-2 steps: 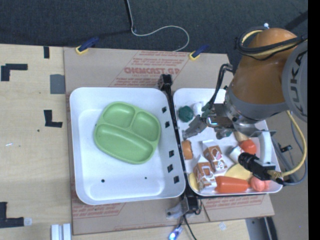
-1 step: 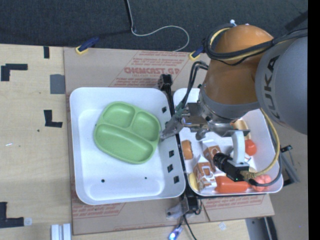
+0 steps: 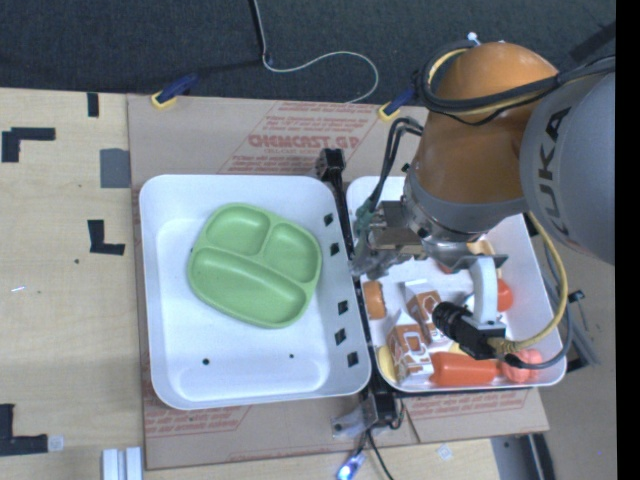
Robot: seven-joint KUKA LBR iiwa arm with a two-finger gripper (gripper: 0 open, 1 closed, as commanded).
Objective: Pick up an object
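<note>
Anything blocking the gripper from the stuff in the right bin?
Nothing foreign stands in the way. The gripper is low at the right bin's left side, above the cluttered pile: small orange piece, brown packets, orange carrot-like item. The arm's own bulk hides the bin's upper part.

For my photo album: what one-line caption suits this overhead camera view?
Robot arm reaching into the cluttered right bin, beside a green divided plate in the left bin.

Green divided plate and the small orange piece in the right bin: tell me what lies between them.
Camera view: between the green divided plate and the small orange piece lie bare white floor of the left bin and the two bins' adjoining walls with black clips.
</note>
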